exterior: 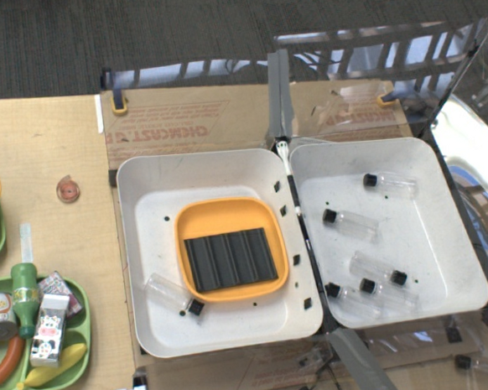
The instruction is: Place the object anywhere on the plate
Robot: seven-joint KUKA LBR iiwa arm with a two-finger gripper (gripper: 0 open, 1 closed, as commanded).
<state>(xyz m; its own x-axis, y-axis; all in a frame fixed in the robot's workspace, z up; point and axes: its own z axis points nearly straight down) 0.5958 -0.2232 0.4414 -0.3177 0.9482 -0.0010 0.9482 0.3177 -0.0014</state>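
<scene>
Can't tell what state the gripper is in from my seat, spread or pinched, so I'll leave that alone and work outward across the bench. Left bin (pixel 134 241) has the yellow-orange plate (pixel 227 210) sitting roughly in its middle, and a dark ribbed slab (pixel 232 260) lies flat on the plate, covering most of its floor. Just off the plate's lower left corner there's a clear vial with a black cap (pixel 163 287), lying on its side on the bin floor, cap end towards the plate. It's right beside the rim, but I can't say whether it actually touches. It's definitely not on the plate, though. Right bin (pixel 462 240) holds more of the same clear black-capped vials, all lying down. One vial (pixel 388 184) is near the far corner, another vial (pixel 351 222) is closer to the divider between the bins, and a loose cluster of vials (pixel 377 276) sits near the front. They're see-through, so counting the cluster is iffy. Both bins rest on flattened cardboard (pixel 171 128). Further left, on the wooden table (pixel 38 147), there's a green dish of toy food (pixel 74 329) with a green bottle (pixel 25 295), a little carton (pixel 46 327) and a banana (pixel 52 369) on it. A small pink round thing (pixel 69 190) lies by itself further back.
</scene>
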